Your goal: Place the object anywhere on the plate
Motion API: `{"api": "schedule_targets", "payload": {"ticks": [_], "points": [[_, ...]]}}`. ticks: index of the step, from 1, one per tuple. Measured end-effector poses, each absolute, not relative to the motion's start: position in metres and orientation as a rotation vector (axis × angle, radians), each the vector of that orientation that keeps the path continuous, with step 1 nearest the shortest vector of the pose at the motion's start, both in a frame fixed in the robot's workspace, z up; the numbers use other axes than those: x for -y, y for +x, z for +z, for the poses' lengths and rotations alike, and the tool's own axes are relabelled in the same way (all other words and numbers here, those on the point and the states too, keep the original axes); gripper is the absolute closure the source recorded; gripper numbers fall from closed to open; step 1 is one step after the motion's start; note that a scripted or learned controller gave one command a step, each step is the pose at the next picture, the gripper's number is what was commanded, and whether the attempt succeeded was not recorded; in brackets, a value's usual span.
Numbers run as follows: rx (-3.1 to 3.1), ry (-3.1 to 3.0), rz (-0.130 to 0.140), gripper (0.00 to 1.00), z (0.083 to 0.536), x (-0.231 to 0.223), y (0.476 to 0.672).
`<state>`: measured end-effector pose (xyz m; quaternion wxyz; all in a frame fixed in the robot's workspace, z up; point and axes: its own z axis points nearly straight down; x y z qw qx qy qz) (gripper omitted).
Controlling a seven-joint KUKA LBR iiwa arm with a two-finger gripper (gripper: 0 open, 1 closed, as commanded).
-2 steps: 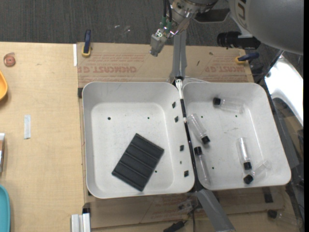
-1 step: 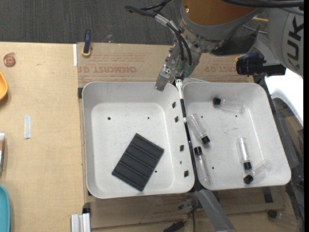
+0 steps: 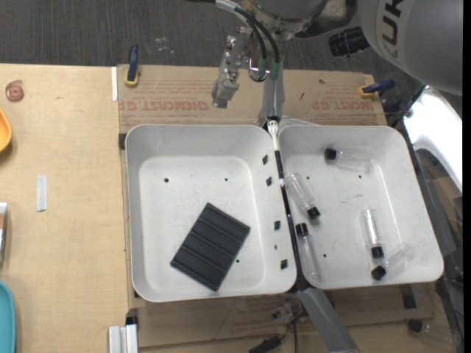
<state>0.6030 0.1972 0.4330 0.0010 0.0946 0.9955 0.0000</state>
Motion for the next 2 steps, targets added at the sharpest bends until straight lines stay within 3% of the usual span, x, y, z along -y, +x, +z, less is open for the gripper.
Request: {"api": "schedule_targets", "payload": {"ticks": [1,2], "points": [[-3.139,0.031,0.001,1.0,0.4204,-0.2271,0.6538],[-3.136,0.035,0.003,1.0,0.4295,-0.2262,0.6553]]}}
